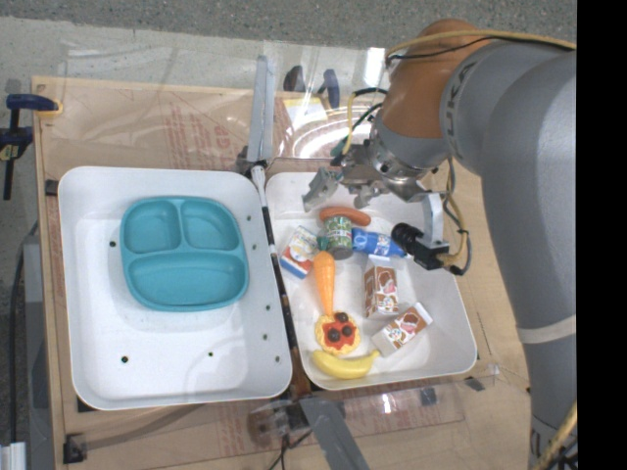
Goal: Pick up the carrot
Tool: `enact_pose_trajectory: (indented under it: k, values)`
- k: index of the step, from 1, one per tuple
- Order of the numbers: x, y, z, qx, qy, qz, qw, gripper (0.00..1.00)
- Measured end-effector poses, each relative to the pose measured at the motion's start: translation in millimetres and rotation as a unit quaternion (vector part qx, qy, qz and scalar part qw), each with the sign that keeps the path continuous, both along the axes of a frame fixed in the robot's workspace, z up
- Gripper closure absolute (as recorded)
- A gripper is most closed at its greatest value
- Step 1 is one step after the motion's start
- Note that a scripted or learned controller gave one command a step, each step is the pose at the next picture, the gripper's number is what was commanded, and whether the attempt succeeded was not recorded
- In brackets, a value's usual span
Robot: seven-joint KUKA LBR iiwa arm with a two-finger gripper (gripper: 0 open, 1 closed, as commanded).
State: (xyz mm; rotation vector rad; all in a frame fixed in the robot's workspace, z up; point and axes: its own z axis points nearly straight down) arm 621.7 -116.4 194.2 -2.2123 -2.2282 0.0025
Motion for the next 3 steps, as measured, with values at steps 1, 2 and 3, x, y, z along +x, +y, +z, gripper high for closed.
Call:
enact_pose_trajectory:
  k: [1,2,3]
  values:
    - [-54,-13,-73,-0.0005,0.0,-0.006,1.0,0.0]
    - [-55,-30,-107,0.0005,0.001,0.116,0.9932,0.0]
    - [-55,-33,-96,-0.0004,0.001,0.116,0.9932,1.0]
